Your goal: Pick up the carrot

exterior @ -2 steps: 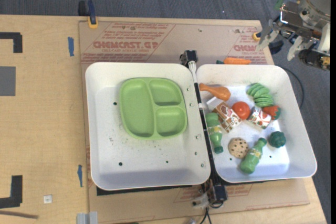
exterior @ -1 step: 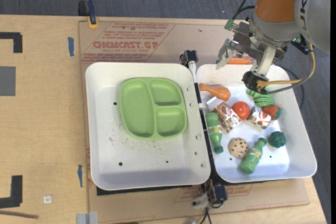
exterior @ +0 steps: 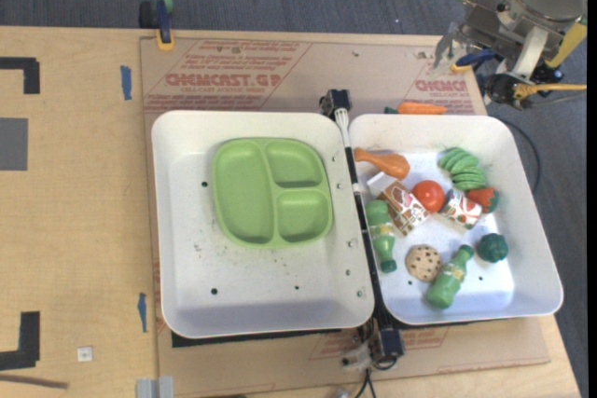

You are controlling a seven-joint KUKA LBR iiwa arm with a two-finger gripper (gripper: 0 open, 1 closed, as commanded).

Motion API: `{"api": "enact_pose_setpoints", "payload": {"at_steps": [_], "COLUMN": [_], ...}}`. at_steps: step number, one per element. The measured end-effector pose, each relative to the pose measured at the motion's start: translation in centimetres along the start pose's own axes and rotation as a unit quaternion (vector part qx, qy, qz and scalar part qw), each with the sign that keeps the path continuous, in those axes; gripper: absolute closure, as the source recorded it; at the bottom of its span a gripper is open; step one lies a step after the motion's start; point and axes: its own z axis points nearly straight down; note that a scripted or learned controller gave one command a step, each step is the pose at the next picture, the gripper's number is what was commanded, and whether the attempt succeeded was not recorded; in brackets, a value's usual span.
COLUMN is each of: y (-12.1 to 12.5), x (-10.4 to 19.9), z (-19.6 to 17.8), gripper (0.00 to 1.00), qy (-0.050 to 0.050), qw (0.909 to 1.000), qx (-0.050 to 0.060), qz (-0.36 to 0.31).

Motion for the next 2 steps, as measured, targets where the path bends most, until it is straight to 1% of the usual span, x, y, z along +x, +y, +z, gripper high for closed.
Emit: {"api": "enact_pose_setpoints", "payload": {"at_steps": [1, 2], "y": [-2.3, 1.3], "x": [2.8, -0.7], "z": [7.9, 3.6], "gripper": [0.00, 0.00], "qy": [0.000, 0.000], "qw": [0.9999, 0.9962], "qx": [0.003, -0.001], "qz": [0.011, -0.087]}}
